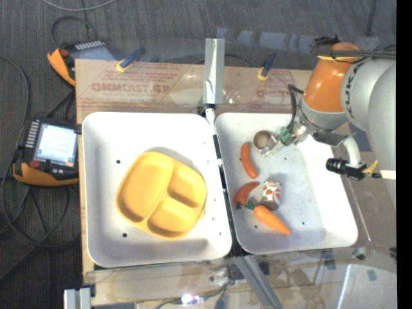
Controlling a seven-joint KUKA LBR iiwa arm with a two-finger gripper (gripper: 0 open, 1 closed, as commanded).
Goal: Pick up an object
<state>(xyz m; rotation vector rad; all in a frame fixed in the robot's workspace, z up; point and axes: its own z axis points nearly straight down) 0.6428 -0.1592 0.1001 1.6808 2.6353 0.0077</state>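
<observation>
The right bin [322, 205] holds several small items. A brown round piece [261, 138] lies near its back left. An orange sausage shape [248, 159] is just below that. A red pepper [246, 192], a white, red and green ball [271, 194] and a carrot [270, 219] cluster toward the front. My gripper [281, 138] hangs low at the back of this bin, right beside the brown piece on its right side. I see nothing held in it.
The left bin [103, 140] carries a yellow divided plate [162, 193]. A raised divider [219, 172] separates the bins. The grey arm with its orange band [328, 89] and a black fitting [344, 167] overhang the right bin's back right corner.
</observation>
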